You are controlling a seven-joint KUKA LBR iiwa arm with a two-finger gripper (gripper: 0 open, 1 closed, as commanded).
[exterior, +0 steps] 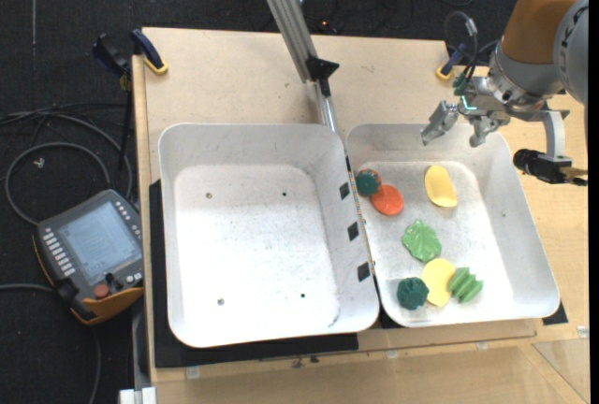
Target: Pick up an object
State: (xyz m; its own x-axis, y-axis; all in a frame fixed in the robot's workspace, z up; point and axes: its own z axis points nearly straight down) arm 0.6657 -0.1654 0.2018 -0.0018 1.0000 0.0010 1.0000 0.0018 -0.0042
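My gripper (459, 131) hangs open above the far edge of the right bin (524, 234), with nothing between its fingers. Inside that bin lie a yellow oval piece (440, 186), an orange-red piece (387, 200) touching a small dark green and red one (367, 180), a light green leaf-shaped piece (421, 240), a dark green lump (411, 292), a pale yellow round piece (438, 281) and a green ridged piece (464, 285). The yellow oval piece is the closest to the gripper, a little nearer to the camera and to its left.
The left bin (187, 159) stands beside the right one, sharing a raised divider. A grey metal pole (290, 9) slants across the bench behind the bins. Clamps (150, 56) sit at the bench's far corners. A teach pendant (89, 248) rests on the floor at left.
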